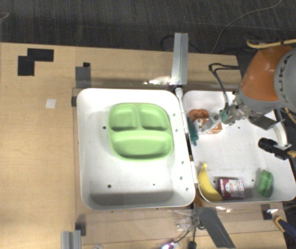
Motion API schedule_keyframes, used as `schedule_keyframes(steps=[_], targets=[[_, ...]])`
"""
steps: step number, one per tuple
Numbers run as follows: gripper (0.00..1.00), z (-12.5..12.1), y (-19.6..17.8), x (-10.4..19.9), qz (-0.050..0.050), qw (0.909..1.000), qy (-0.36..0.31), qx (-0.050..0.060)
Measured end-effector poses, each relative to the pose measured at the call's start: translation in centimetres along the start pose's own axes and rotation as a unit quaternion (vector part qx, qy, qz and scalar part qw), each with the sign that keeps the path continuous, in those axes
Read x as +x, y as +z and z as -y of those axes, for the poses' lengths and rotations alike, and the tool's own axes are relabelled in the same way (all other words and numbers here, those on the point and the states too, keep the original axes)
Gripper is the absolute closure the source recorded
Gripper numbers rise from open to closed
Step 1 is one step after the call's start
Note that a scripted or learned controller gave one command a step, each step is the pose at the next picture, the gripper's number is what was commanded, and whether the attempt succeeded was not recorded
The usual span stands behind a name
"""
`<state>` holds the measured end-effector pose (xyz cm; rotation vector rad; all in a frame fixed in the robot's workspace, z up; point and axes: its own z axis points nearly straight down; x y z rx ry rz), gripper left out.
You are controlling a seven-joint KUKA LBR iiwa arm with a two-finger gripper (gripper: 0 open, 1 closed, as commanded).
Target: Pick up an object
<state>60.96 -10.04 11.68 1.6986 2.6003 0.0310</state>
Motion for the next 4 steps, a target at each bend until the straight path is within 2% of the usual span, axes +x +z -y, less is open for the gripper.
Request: schedule_keyframes(steps=[1,2,3,4], targets=[[0.00,6.6,2.2,2.2,-0.008,0.9990,0.041,0.016],[0.00,-0.2,-0.1,-0.7,-0.007,0.9971,0.074,0.017],[0.00,-4.1,2.6,-0.8,-0.006,0.9911,0.132,0.014],[1.00,-4.1,1.7,-0.9,-0.006,0.9916,0.128,0.016]])
